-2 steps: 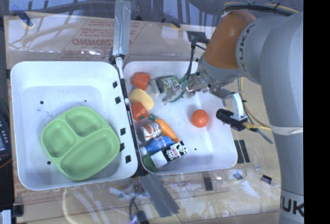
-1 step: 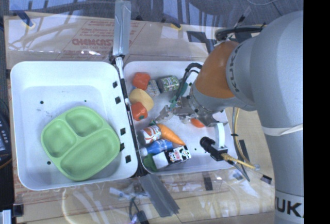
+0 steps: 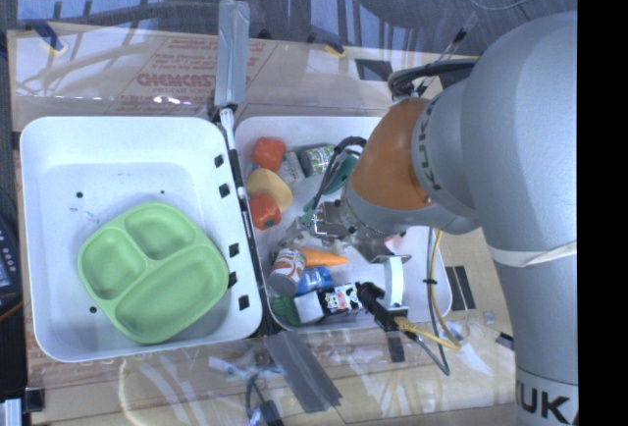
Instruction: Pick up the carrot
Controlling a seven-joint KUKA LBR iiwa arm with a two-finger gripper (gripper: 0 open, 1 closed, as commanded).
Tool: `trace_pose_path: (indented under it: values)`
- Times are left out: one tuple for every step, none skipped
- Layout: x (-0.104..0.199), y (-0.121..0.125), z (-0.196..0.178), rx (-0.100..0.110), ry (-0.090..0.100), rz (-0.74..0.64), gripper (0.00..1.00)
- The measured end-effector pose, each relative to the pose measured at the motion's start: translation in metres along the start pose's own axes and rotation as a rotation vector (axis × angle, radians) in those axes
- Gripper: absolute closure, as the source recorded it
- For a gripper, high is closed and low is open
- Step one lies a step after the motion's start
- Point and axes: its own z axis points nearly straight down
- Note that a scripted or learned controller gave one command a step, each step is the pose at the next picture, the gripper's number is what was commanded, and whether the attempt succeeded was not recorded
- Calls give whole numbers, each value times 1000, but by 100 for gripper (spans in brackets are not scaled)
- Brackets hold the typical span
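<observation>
Reaching in from the right of the camera view, the grey arm [image 3: 510,169] bends over the right bin [image 3: 257,134], its orange band [image 3: 392,164] sitting above the wrist and covering much of that bin's middle. The gripper [image 3: 329,223] hangs low among the clutter, just above the carrot [image 3: 327,259] — whether its fingers stand apart or together cannot be told, since the wrist housing and cables hide them. Nothing can be seen held between them.

The carrot lies on its side near the front of the right bin, an orange sliver pointing right, just below the gripper and touching or nearly touching a white-and-orange item [image 3: 287,265] at its left end. Just in front of it sit a blue object [image 3: 312,280] and a black-and-white carton [image 3: 339,299], close against the bin's front wall.

Further back in the same bin, along the wall nearest the divider, there is a red-orange piece [image 3: 268,154], a yellow rounded object [image 3: 267,186] and a red one [image 3: 264,211] in a loose column. A greenish can [image 3: 316,159] lies on its side beside the red-orange piece.

The left bin [image 3: 59,149] holds a green divided plate [image 3: 154,269] — three compartments, lying flat toward the front.
</observation>
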Motion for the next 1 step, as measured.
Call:
trace_pose_path:
  values:
    - [-46,-36,-60,-5,-2,80,0]
